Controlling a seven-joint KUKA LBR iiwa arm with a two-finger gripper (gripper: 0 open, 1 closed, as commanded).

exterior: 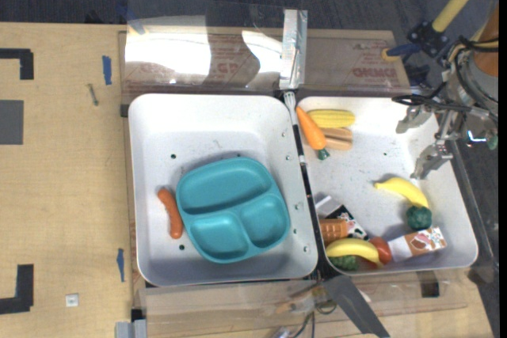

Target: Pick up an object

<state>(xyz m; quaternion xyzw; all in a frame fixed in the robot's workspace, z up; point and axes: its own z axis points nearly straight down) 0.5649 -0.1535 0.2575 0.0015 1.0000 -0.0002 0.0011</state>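
Banana, at 5 o'clock below the end effector: light, rigid, smooth plastic; grasp across its middle. Finger spread indeterminable.

Matt teal plastic tray, glossy white bins, wood bench

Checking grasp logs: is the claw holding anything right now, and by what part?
Nothing held. The claw is open above the right bin's floor, with nothing between its fingers; the nearest item, a banana, lies apart from it.
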